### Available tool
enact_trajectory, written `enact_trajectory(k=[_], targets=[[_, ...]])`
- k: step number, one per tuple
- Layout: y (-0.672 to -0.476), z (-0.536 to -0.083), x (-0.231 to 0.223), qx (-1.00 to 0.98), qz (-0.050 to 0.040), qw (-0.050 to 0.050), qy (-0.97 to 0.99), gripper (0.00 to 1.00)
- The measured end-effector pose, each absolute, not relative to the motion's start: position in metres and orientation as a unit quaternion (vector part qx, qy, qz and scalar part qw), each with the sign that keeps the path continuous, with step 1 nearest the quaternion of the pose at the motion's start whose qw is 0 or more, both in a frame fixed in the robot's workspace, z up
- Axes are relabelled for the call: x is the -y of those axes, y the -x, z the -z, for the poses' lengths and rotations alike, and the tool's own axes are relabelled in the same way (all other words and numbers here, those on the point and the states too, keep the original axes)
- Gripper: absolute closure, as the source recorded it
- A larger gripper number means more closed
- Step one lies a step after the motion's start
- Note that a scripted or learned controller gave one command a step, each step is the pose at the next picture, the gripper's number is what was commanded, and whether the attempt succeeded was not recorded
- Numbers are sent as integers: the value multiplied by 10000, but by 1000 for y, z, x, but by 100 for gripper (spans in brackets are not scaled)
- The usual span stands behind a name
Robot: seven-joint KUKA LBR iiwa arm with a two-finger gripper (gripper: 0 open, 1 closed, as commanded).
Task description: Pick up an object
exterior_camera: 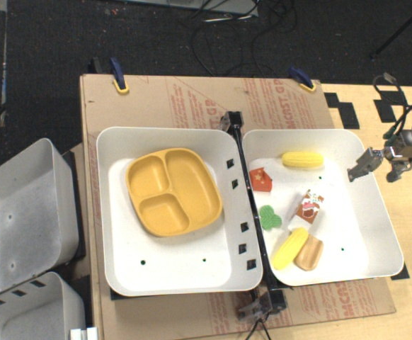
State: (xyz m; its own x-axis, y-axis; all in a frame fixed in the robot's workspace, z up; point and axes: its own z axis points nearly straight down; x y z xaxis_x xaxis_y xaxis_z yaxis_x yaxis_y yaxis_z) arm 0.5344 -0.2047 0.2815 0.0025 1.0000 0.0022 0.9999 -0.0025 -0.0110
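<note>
Looking down on the surface (192, 91), I log two white bins side by side, their inner rims meeting along a black divider strip (248, 204). The left bin (114, 261) carries a yellow sectioned tray (173, 190), set toward its upper left; bare floor remains along that bin's lower and right margins.

The right bin (376, 253) holds the loose items. A corn cob (303, 161) lies near the upper wall. A red block (261, 180) sits close to the divider-side rim, with a green piece (270, 218) just below it, also hard against that rim. A red-and-white packet (310, 207) lies near the centre. A yellow banana-like piece (289, 248) and a tan piece (309, 253) lie touching, near the lower wall. The right half of this bin's floor offers the widest open room.

The claw (365, 164) stands over the right bin's upper right rim, apart from every item, nearest the corn cob. It enters from the right edge of the view, tilted downward and to the left. I cannot tell how its jaws stand at this size; nothing shows between them.
</note>
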Motion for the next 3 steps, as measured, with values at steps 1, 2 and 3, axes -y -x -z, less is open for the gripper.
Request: enact_trajectory(k=[1, 2, 3], targets=[[-537, -287, 204, 7075, -2, -2, 7067, 0], [-530, -227, 209, 7061, -14, 24, 7081, 0], [-527, -182, 213, 7061, -11, 17, 7081, 0]])
